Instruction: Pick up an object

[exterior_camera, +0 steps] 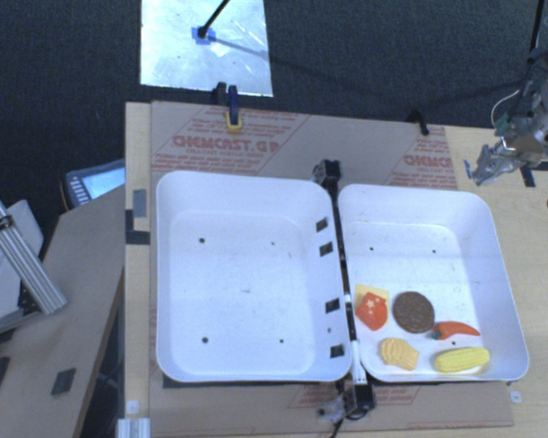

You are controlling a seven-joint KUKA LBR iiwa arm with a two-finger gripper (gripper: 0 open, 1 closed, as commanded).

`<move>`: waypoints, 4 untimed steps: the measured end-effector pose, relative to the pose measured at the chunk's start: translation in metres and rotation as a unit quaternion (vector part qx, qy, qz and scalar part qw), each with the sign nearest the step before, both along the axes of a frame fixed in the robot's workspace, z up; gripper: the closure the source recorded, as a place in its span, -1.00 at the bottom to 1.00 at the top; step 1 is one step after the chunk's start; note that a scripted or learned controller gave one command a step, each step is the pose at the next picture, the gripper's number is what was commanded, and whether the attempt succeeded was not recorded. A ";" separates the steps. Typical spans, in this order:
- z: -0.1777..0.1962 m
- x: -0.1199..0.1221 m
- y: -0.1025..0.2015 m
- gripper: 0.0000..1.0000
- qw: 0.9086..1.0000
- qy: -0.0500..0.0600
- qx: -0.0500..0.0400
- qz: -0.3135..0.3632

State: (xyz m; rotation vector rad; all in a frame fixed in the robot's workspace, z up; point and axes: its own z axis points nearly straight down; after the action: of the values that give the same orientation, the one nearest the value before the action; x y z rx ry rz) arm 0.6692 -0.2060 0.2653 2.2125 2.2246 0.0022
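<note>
Your grey two-finger gripper hangs at the far right, above the bare cardboard beyond the right white bin's back corner. You cannot tell whether it is open or closed; nothing shows in its grasp, and it touches no object.

Your bench is a brown cardboard sheet printed with red lettering, bearing two shallow white plastic bins side by side, joined by black clips. Beyond it lies dark carpet with a shiny silver square plate.

Your objects cluster in the right bin's near corner: a yellow cheese wedge with a red patch, a round brown cookie, a red chilli pepper, a yellow crinkled piece, and a yellow corn cob.
</note>
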 end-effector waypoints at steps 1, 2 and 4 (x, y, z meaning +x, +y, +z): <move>-0.002 0.000 0.000 1.00 1.000 0.000 0.000 0.000; -0.004 0.000 0.000 1.00 1.000 0.000 0.000 0.000; 0.001 0.000 0.000 1.00 1.000 0.000 0.000 0.000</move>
State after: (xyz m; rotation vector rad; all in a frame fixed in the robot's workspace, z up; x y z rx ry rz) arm 0.6693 -0.2060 0.2666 2.2117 2.2245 0.0021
